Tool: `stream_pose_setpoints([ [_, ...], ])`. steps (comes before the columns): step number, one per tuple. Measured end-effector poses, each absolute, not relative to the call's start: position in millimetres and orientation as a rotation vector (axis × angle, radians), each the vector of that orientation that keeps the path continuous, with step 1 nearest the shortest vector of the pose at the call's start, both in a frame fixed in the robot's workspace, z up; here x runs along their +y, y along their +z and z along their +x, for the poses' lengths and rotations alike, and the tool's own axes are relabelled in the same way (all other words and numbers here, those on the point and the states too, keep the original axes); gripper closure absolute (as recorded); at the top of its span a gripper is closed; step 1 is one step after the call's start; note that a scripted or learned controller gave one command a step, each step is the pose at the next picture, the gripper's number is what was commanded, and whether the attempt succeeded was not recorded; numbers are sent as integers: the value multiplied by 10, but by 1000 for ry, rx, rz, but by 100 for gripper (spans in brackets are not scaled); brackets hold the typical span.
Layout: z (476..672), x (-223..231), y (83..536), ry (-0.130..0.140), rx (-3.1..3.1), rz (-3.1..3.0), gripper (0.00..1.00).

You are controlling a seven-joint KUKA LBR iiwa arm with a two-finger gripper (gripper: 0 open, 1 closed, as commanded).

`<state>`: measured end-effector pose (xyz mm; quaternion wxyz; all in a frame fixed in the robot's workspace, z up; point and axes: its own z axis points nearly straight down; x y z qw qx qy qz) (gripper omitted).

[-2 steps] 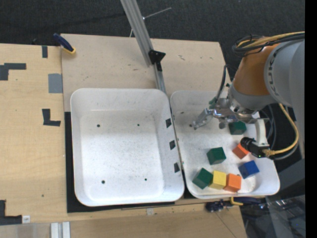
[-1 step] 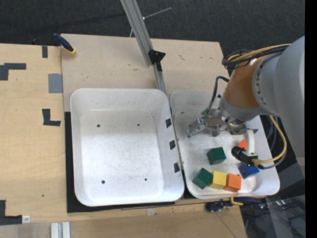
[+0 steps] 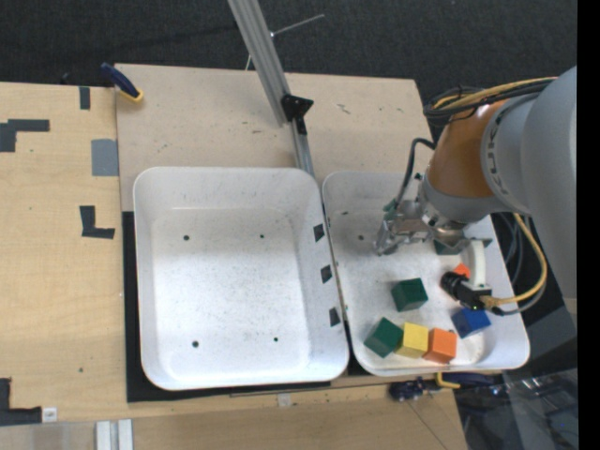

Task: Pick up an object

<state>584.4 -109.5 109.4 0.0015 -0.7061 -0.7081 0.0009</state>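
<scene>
My gripper hangs low over the upper middle of the right bin, above bare bin floor. Nothing shows in its grasp. A dark green cube lies a short way below and to the right of it, apart from it. Along the bin's near edge sit a green block, a yellow cube and an orange cube, side by side. A blue block rests just above the orange one, near the right wall.
The left bin adjoins the right one along a shared rim. A slanted metal pole rises from behind the bins. A blue and yellow clamp lies at the bench's far left corner.
</scene>
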Motion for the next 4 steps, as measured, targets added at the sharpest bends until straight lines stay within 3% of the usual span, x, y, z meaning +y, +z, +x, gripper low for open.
stream_pose_setpoints([
  [2, 5941, -1169, 2102, -4, -2226, -2224, 100],
  [3, 5949, -1166, 2369, -2, -2225, -2221, 100],
  [4, 6069, -638, 2248, 1, -2227, -2213, 100],
])
